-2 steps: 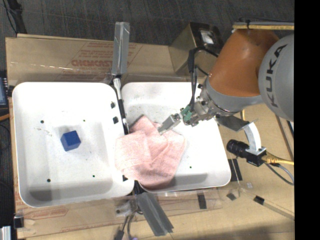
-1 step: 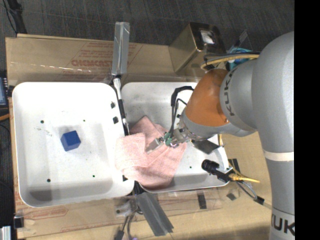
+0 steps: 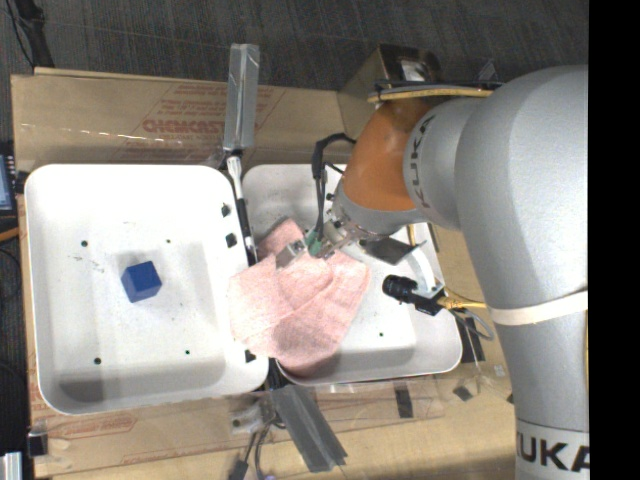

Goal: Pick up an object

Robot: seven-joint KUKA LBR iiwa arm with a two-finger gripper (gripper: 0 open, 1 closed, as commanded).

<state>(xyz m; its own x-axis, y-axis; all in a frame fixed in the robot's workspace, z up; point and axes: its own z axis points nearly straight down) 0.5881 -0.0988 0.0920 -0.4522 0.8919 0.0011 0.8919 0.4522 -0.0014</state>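
Observation:
A pink cloth [image 3: 300, 308] lies crumpled in the right bin [image 3: 400, 353], and its left part drapes over the divider toward the left bin [image 3: 60, 268]. My gripper [image 3: 305, 248] is down at the cloth's upper edge, touching it, where the fabric bunches up. The wrist and its orange band [image 3: 375, 168] hide the gripper from above. A small blue cube [image 3: 141, 280] sits alone in the left bin, well away from the gripper.
The big grey arm [image 3: 520, 218] covers the right bin's right side. A black cable fitting [image 3: 410, 293] sticks out beside the cloth. Cardboard [image 3: 120, 118] lies behind the bins, and a grey bar [image 3: 240, 98] stands between them at the back.

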